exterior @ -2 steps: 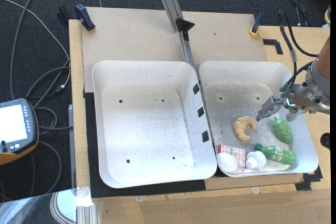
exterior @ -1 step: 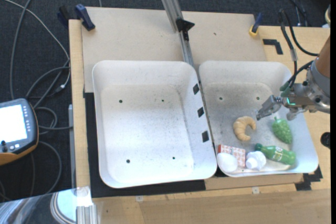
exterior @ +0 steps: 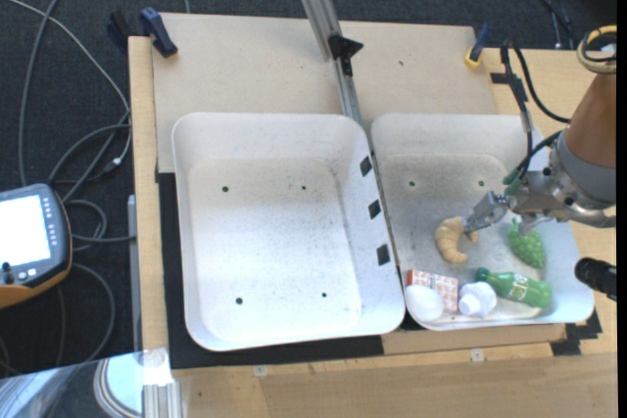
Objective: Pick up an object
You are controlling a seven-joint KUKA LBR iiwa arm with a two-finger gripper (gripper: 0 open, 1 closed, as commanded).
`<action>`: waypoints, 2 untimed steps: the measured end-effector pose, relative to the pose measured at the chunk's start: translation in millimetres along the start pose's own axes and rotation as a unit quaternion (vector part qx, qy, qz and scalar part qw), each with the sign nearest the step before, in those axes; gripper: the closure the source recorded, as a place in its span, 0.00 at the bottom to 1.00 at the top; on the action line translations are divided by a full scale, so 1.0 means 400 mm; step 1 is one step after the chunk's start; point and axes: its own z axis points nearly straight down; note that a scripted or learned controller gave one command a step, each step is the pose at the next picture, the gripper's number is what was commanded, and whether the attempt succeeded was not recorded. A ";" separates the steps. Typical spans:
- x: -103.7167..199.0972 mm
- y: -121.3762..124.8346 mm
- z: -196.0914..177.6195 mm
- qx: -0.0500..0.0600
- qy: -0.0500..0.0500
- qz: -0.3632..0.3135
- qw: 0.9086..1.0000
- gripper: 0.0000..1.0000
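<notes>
Basically, the two-finger gripper (exterior: 480, 216), its grip state unreadable, is hovering beside the tan curved croissant-shaped toy (exterior: 452, 239) lying in the right white bin (exterior: 431, 137), which is probably light, stiff and best pinched across its thick middle.

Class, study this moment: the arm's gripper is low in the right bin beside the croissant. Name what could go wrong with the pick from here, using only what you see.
1. The gripper sits at the croissant's edge, not over its middle, so it may slip off or nudge the croissant aside.
2. The green grapes, green bottle and white packet lie crowded nearby; a sweep could knock them.
3. All items lie near the right bin's front wall, limiting room.
</notes>
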 end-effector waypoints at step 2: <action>-0.008 -0.006 0.256 0.000 0.000 0.000 1.000 0.00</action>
